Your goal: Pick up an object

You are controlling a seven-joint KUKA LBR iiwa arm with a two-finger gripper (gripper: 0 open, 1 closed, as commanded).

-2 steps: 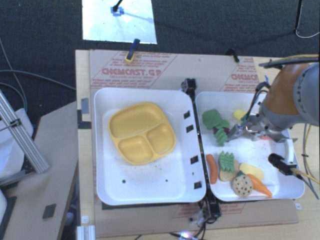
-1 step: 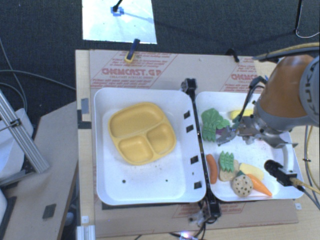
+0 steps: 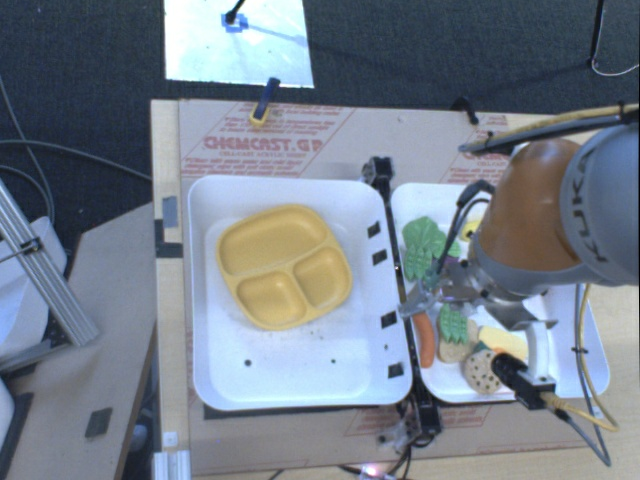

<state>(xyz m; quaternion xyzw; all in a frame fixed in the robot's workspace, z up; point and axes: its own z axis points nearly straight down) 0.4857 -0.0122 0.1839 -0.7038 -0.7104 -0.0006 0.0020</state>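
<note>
While the arm [image 3: 545,213] reaches in from the right, we see its grey body and orange band covering much of the right bin [image 3: 598,368]. We place the gripper [image 3: 425,303] low over that bin's left part, near the divider between the two bins. We cannot tell how it is set; the wrist hides it from us.

We count several small things in the right bin. A green leafy piece [image 3: 420,243] lies toward the bin's upper left, just beside the gripper. An orange carrot-like piece [image 3: 426,340] lies along the left wall, below the gripper. Next to it sits a smaller green piece [image 3: 453,325], with a tan piece [image 3: 455,350] just under it. A yellow piece [image 3: 503,342] lies to their right, and a brown spotted cookie-like piece [image 3: 481,372] sits near the bin's bottom edge. We see none of them lifted; all rest on the bin floor.

We see the left bin [image 3: 250,373] holding a yellow three-compartment tray [image 3: 285,265], lying flat toward its upper middle, well apart from the gripper. Both bins sit on a board printed with red lettering [image 3: 262,145].
</note>
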